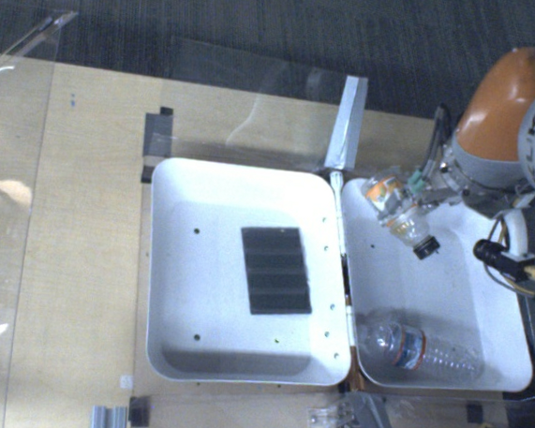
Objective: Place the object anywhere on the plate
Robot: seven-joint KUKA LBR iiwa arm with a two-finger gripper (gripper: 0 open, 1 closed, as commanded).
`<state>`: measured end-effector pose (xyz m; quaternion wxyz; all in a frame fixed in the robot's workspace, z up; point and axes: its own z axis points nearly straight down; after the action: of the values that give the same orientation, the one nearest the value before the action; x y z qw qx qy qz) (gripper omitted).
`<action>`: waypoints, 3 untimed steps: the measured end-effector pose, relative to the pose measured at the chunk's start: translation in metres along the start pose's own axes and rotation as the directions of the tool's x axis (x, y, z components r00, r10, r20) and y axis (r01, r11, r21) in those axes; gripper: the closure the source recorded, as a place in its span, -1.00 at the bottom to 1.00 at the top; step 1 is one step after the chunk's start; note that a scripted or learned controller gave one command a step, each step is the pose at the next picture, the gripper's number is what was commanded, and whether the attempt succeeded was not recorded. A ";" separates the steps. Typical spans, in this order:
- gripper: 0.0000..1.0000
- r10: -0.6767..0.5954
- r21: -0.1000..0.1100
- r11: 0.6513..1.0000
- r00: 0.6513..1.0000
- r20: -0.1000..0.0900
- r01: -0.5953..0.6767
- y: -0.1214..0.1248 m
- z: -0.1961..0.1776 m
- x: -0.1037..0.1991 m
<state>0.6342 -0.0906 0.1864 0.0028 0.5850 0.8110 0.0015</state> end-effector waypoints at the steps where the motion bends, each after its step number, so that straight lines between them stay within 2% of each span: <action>1: 1.00 -0.097 -0.001 0.995 0.995 -0.002 0.097 -0.025 -0.066 0.095; 2: 1.00 -0.334 -0.001 0.942 0.942 -0.002 0.334 -0.021 -0.084 0.156; 3: 1.00 -0.617 -0.002 0.787 0.787 -0.003 0.617 -0.006 -0.043 0.197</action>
<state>0.5665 0.0942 0.2290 0.0018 0.2881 0.9576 0.0017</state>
